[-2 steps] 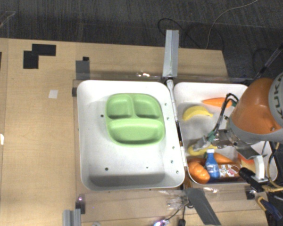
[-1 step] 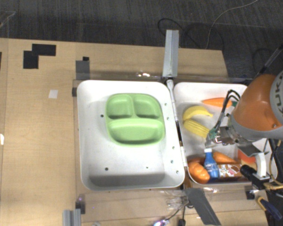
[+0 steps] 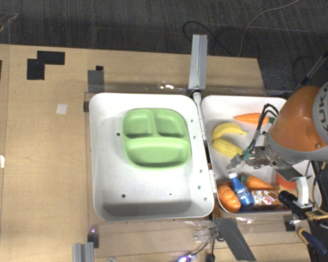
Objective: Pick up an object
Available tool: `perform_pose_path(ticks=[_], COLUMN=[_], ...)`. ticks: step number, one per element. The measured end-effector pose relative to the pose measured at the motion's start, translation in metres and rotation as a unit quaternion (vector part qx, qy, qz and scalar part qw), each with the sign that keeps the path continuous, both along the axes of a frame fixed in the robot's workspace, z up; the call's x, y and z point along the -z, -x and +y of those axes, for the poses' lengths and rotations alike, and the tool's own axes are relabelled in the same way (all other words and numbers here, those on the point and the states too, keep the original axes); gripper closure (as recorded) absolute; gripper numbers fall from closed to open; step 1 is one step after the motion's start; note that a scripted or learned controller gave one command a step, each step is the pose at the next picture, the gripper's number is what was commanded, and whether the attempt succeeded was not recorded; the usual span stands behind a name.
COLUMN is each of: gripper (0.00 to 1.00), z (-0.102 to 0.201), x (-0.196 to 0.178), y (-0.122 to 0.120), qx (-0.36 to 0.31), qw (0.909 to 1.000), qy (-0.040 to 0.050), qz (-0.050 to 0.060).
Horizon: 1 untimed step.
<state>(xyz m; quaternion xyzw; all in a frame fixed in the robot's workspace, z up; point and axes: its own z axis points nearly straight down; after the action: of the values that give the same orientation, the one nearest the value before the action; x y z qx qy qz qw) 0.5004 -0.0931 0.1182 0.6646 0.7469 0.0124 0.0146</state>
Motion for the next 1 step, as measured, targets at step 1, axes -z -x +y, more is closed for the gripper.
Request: perform_pose_path(ticks=[1], gripper=[0.00], z=[-0.0034], x=[0.0284], y=[-0.0567], qx=[0.010], qw=[0.9999], qy=[-0.0003], qz=[0.013])
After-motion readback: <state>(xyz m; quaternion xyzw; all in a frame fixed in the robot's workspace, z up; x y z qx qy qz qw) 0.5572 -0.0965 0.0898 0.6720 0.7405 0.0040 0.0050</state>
